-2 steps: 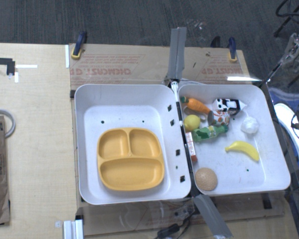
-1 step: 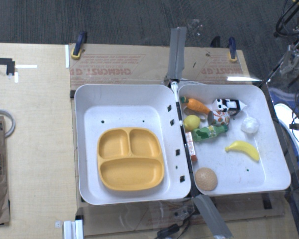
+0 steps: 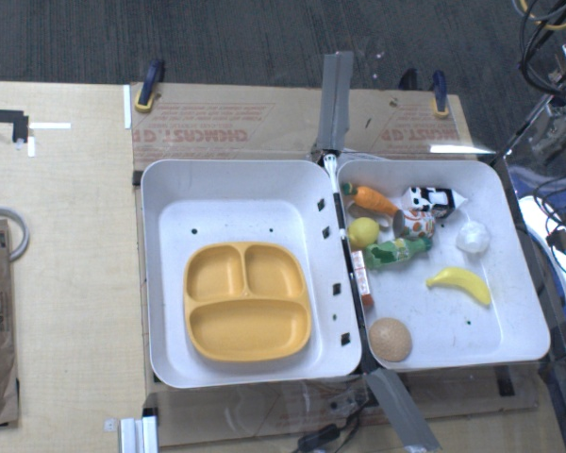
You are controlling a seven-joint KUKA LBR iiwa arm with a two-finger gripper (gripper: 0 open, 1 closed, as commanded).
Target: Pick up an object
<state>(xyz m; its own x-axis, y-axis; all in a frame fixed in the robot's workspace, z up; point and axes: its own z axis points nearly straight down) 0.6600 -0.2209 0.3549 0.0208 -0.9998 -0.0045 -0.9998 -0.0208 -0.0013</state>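
— Since any item will do, which would you take?
— I'd judge the banana (image 3: 460, 284) easiest: it lies alone on bare floor in the right bin (image 3: 509, 343), its long axis running from upper left down to lower right.
— And the rest?
— A brown ball (image 3: 390, 339) sits near the front edge. Farther back a carrot (image 3: 373, 199), a lemon (image 3: 363, 231), a green packet (image 3: 396, 251) and a black-and-white toy (image 3: 428, 199) crowd together, touching. A white ball (image 3: 473, 239) lies just beside them.
— The left bin (image 3: 165, 281)?
— A yellow divided plate (image 3: 248, 301).
— How do the fingers stand?
— I cannot tell. The arm comes from the right, so the banana lies on its near side, in my view.
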